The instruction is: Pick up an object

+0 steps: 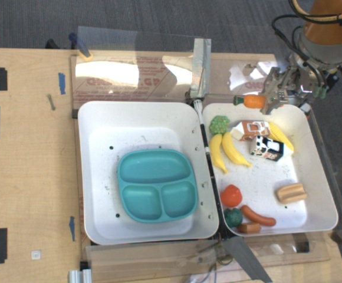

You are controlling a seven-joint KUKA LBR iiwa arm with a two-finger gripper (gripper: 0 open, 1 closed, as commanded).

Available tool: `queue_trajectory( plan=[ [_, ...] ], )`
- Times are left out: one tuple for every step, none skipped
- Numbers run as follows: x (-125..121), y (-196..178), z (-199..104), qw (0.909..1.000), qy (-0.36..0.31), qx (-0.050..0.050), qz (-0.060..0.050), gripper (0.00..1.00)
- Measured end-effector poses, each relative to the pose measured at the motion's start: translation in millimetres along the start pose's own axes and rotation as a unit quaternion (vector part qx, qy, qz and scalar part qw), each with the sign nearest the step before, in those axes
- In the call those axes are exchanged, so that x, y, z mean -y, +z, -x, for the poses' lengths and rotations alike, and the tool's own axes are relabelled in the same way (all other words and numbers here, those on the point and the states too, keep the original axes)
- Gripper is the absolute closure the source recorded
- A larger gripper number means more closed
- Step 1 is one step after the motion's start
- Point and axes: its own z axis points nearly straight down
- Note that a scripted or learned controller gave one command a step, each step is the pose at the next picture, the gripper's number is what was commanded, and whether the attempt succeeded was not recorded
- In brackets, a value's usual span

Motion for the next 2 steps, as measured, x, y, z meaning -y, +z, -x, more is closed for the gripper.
queue_trajectory(
  plan=[
    [-19, 12, -71, 0.9999, -0.016, -0.004, 0.001, 1.00],
    [-92, -15, -35, 0.9962, 0.087, -0.002, 0.001, 1.00]
  ],
)
